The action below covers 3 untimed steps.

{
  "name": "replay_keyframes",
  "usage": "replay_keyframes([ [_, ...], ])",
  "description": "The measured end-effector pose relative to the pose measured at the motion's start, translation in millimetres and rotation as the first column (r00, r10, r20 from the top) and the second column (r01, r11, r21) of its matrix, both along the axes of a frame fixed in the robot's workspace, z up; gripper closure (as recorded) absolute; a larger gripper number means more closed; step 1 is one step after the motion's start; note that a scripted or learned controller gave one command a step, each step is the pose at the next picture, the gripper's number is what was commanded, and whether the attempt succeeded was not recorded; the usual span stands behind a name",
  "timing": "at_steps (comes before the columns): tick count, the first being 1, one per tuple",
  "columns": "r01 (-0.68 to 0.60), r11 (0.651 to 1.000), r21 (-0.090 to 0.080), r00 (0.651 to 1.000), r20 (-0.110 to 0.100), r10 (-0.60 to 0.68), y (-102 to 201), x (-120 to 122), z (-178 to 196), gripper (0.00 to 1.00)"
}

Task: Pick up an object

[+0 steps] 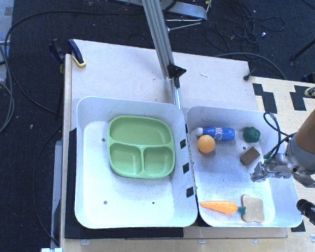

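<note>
**Hand low at the right bin's edge, nothing gripped**

The arm (pixel 312 139) reaches in from 3 o'clock, and the hand (pixel 264 171) sits low over the right bin (pixel 221 183), toward its 3 o'clock side. Whether its fingers are apart or together I cannot tell; they are small and dark against the bin floor. Nothing shows between them.

The candidates all lie in that bin. A brown block (pixel 249 155) is just beside the hand, at its 11 o'clock. A dark green ball (pixel 250 134) sits at the bin's 1 o'clock, a blue bottle (pixel 219 133) at 12, with an orange ball (pixel 206 144) touching or nearly touching it. A carrot (pixel 219 207) lies at 6 o'clock, and a slice of toast (pixel 253 208) just beside its green end. The left bin (pixel 86 188) carries a green plate (pixel 142 146) with three compartments.

Judged from here, the risks are these: the hand stands between block and toast, so a straight descent may close on bare floor. A slight drift could nudge the block aside instead of straddling it. The toast looks flat and may slip under the fingertips. The bin's raised wall is near, and a low sweep could clip it.
</note>
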<state>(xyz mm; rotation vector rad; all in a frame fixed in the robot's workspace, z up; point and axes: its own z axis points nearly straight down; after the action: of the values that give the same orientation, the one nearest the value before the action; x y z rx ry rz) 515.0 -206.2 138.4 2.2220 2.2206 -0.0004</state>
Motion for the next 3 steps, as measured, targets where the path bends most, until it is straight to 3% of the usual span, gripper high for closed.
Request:
replay_keyframes([
  [2, -0.002, 1.000, -0.002, 1.000, 0.002, 0.002, -11, -4, 116, 1.00],
  [3, -0.002, 1.000, -0.001, 1.000, 0.002, 0.002, -11, -3, 139, 1.00],
])
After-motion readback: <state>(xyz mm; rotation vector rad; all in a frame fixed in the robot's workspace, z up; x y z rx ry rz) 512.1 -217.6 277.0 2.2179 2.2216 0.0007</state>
